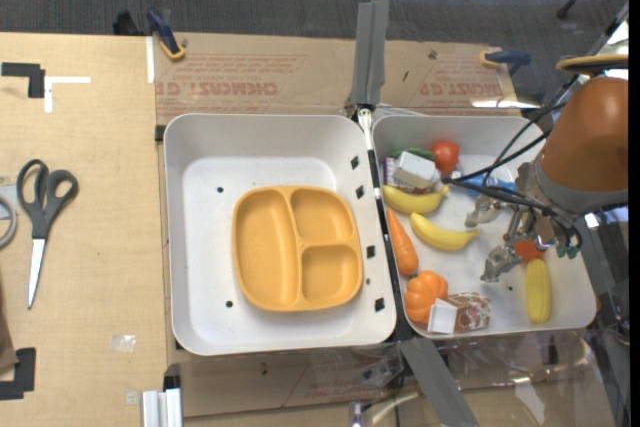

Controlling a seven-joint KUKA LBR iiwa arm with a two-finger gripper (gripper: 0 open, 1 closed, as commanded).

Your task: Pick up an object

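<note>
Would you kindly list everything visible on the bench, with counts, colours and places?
Bins: two, white, side by side.
Divided plate: one, yellow-orange, left bin.
Bananas: two, yellow, right bin.
Carrot: one, orange, right bin's left edge.
Tomato: one, red, right bin's far side.
Corn cob: one, yellow, right bin, near side.
Small pumpkin: one, orange, right bin.
Scissors: one, grey-handled, bench at left.
Gripper: one, metal, over right bin.

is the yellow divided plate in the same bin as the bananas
No, the yellow divided plate lies in the left bin; the bananas lie in the right bin.
</note>
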